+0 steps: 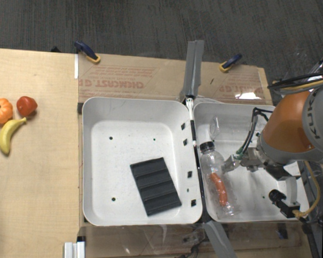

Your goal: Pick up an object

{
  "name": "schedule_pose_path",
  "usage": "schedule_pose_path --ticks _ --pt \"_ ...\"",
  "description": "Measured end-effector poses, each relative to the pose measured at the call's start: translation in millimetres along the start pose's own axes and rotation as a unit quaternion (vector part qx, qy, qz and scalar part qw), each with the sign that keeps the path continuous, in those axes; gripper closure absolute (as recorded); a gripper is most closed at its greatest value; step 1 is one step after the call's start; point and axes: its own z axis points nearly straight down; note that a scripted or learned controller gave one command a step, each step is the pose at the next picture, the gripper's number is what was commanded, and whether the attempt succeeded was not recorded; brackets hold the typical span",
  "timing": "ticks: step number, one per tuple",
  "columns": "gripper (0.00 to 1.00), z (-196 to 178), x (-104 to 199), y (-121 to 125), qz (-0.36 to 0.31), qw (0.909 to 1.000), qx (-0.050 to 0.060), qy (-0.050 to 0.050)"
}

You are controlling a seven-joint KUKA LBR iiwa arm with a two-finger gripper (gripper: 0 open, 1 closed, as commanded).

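Desk (30,200): two white bins. Left bin (96,149): dark ridged block (155,185), lying flat. Right bin (254,210): clear bottle (217,179) (orange inside) along its left wall, the likely target. Gripper (230,164) just beside it; finger state cannot be told.

We see our gripper (236,162) low in the right bin (254,212). A bottle (217,179) lies just left of the jaws, along that bin's left wall. Farther left, a ridged block (155,185) lies in the left bin (96,165). Far left, fruit (11,119) sits on the bench (30,200).
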Motion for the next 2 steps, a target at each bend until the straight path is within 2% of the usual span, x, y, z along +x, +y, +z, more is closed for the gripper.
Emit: schedule_pose_path --ticks 1,2 --pt "0.0 -53 -22 29 -0.011 0.9999 0.004 0.01" --pt "0.0 -36 -12 26 -0.032 0.9994 -0.01 0.007"
